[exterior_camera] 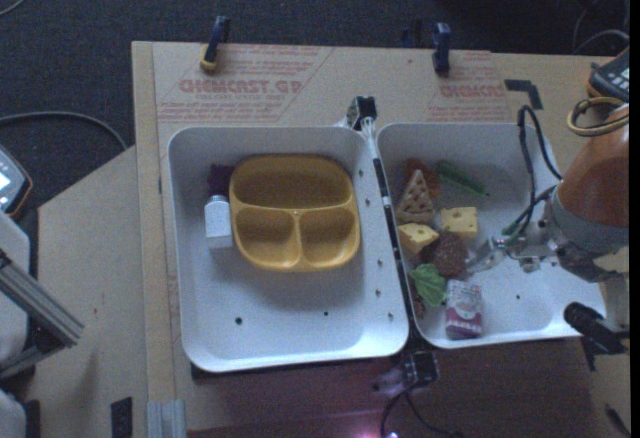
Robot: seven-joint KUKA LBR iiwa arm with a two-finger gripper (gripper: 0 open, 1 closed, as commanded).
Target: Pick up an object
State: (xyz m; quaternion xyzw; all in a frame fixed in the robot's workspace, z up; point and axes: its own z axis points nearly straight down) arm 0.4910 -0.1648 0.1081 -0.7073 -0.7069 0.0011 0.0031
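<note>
Toy food lies along the left side of the right bin [520,311]: a pizza slice [416,194], a cheese cube [460,222], a second yellow wedge [416,237], a brown round piece [449,254], a green leaf [429,281], a green stick [460,178] and a red-and-white packet [463,309]. My gripper [497,251] comes in from the right, low over the right bin. It sits just right of the brown round piece and below the cheese cube. Nothing can be seen held in it.
The left bin [280,326] holds a yellow divided plate [294,211], a small white bottle [218,221] and a dark purple item [220,176] behind the bottle. The bins' shared rims [385,216] run between them. Cables [535,151] trail from the arm over the right bin.
</note>
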